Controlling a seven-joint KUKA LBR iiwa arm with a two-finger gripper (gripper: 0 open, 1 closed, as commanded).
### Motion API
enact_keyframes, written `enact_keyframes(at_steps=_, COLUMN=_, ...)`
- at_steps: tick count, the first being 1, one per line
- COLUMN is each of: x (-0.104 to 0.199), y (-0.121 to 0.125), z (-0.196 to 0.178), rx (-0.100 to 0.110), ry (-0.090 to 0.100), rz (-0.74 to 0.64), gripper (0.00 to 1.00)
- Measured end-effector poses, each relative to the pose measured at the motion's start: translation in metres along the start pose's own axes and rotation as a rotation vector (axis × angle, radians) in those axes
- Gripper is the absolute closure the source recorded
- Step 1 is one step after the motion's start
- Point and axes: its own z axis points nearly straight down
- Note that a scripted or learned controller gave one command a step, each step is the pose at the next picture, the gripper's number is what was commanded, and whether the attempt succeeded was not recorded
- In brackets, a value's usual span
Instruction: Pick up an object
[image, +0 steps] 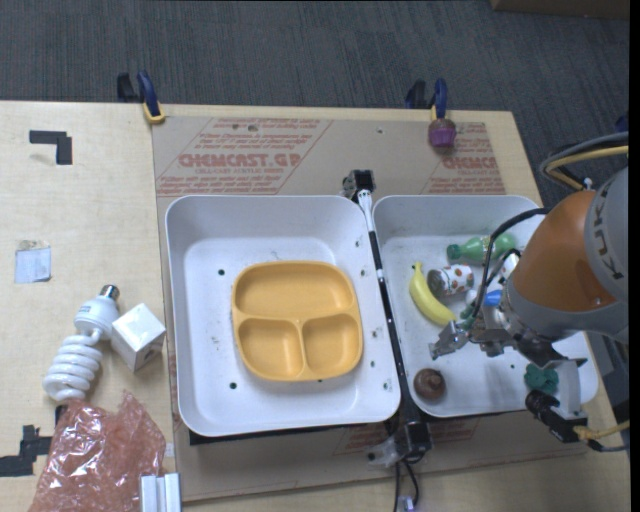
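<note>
Here, the gripper (450, 342) is seen low over the right bin (400, 215), reached in from the right by the grey arm (570, 270) with its orange band. Its metal fingers (443, 346) point toward the left, but whether they are spread or closed cannot be told from this angle, and nothing is seen held between them.

Several small things are scattered in the right bin around the gripper. A banana (428, 297) is found just above and to the left of it: yellow, curved, lying flat on the white floor, with a darker tip at its upper end. It is near the fingers, but contact cannot be confirmed. Below and slightly to the left of the gripper a brown ball (430, 381) is seen, round and dark, near the bin's lower rim. Above the gripper a small white cup (455, 279) with coloured spots is placed just beside the banana, and further up a green toy (475, 247) is laid, partly covered by cables. To the right and below, a teal piece (543, 378) is visible beside the arm's base; its form is not clear.

Well to the left of the gripper, the left bin (195, 300) is occupied by a yellow tray (297, 320) with three compartments. Far to the left, on the bench, a bulb (80, 350) and a white cube (138, 336) are set.
</note>
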Motion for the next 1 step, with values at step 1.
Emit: enact_keyframes(at_steps=1, x=0.0062, y=-0.0009, z=0.0232, rx=0.002, ry=0.001, rz=-0.001, gripper=0.00)
